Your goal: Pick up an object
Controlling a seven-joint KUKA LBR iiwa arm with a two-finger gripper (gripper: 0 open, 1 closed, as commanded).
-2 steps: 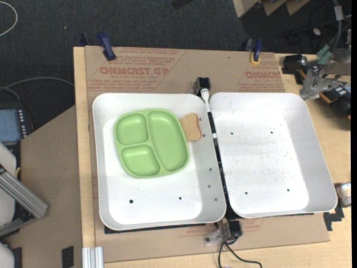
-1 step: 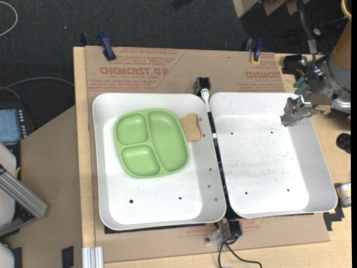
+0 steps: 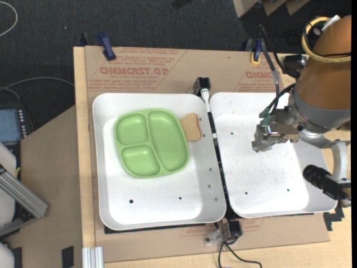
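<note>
Likely light, stiff, slick — green divided plate (image 3: 152, 143); best pinched at rim nearest tan sponge (image 3: 191, 127). Gripper (image 3: 262, 143) fingers: cannot tell.

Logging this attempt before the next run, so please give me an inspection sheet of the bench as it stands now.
Surface: brown board with red print, bearing two white bins, left bin and right bin, side by side.
Job's things: green divided plate in the left bin; tan slice of bread touching the plate's right edge.
Clutter: nothing seen in the bins beyond those two.
Gripper: gripper over the right bin, nothing visible in it; finger state unclear.
Cables: cable running down to the wrist; wire at the front edge.
Surroundings: blue clamps at the board's back edge, dark floor.
</note>
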